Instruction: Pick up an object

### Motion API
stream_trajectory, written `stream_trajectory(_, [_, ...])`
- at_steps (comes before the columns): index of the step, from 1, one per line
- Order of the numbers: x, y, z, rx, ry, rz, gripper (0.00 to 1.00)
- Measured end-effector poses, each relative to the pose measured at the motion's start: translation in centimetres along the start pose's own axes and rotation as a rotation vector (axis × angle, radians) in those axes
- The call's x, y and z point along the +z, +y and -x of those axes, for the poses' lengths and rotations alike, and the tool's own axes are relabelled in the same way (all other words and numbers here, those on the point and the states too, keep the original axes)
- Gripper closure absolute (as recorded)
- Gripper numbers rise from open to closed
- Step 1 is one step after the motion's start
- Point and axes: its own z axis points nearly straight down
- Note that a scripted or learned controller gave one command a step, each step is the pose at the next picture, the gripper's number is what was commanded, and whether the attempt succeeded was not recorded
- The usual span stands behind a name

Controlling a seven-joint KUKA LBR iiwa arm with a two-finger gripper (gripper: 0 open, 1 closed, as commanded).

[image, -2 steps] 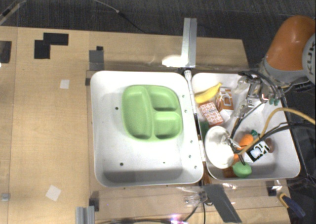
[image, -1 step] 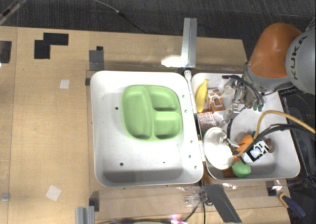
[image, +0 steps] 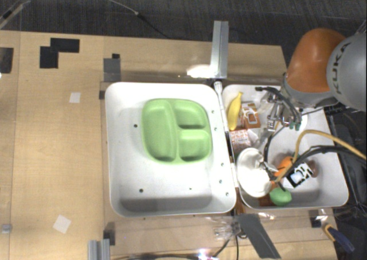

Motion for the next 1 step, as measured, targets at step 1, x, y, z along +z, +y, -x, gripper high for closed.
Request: stream_trajectory(1, [-0.14,-0.24,-2.13,0.066,-0.01,0.0,0.0])
